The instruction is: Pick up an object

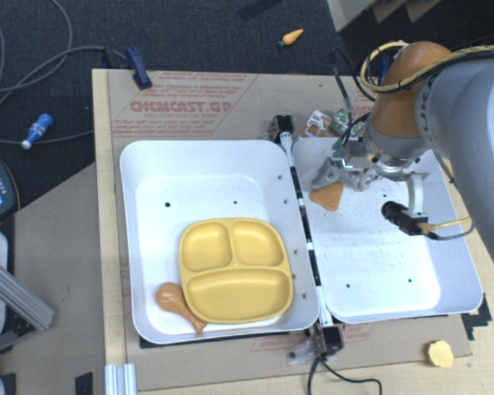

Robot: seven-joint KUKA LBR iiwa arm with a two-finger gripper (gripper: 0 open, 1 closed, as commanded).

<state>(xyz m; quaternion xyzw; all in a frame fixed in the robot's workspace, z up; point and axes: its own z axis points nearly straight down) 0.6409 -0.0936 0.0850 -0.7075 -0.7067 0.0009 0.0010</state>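
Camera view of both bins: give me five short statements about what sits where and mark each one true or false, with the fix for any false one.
1. The yellow divided plate lies in the left bin. True.
2. The orange drumstick toy lies in the right bin. False: it lies in the left bin, at the plate's lower left edge.
3. The gripper is over the right bin, near its upper left corner. True.
4. The small orange piece lies on the plate. False: it is in the right bin, by the gripper.
5. A yellow chunk lies on the bench outside the bins. True.
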